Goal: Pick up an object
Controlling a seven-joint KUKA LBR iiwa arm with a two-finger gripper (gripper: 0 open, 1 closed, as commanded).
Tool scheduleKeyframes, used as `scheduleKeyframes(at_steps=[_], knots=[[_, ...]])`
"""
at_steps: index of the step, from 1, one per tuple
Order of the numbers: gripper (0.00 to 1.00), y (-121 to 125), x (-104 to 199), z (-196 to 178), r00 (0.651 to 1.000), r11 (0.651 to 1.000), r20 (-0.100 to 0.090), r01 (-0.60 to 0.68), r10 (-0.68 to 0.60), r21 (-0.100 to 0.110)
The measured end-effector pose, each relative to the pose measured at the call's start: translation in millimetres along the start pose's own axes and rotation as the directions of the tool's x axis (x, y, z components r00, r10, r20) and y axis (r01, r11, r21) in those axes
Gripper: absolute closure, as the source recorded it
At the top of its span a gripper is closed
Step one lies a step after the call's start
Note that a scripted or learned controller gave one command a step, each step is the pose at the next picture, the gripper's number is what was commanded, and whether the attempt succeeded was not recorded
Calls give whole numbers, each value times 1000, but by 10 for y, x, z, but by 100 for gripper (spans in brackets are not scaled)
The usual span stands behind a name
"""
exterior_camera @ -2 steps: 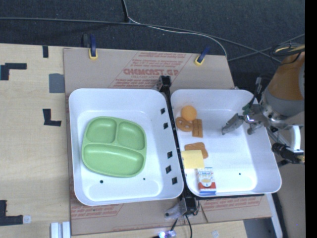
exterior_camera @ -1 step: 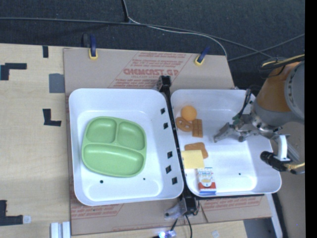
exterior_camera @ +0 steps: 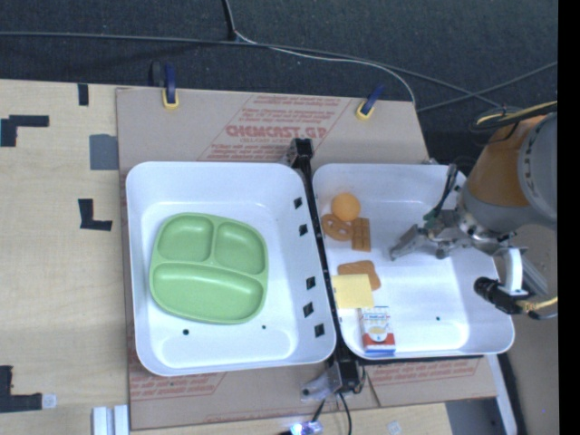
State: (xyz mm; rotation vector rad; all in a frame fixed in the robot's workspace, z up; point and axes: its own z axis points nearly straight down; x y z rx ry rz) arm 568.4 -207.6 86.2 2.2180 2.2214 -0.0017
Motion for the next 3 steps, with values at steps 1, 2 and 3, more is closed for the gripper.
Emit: scheduleKeyframes(at_steps=[1, 2, 3], knots=[[100, 11, -8, -113, 1000, 1000, 4, 0, 0, -5], [100, 93, -77, -635, 1000, 1000, -1, 0, 0, -2], [100, 190, -112, -1218, 1000, 1000, 0, 1, -1, -4]])
